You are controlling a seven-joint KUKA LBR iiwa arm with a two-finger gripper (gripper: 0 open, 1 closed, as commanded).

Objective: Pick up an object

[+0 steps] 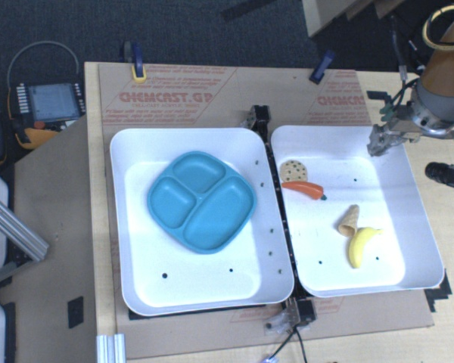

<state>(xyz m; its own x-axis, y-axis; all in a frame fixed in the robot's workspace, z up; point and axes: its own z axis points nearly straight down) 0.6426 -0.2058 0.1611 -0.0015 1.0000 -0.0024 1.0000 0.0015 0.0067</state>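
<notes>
The right bin (397, 203) holds a yellow banana (361, 244), a tan cone-shaped piece (349, 219) touching its upper end, an orange carrot (303, 189) and a round cookie (292, 170) near the bin's left wall. My gripper (381, 140) hangs over the bin's far right corner, well away from all of these. Nothing is between its fingers.
The left bin (136, 271) carries a blue divided plate (202, 200) in its middle. A black clamp (259, 116) sits between the bins at the back, and blue clips (320, 66) hold the cardboard's far edge. A pendant screen (51, 100) lies at left.
</notes>
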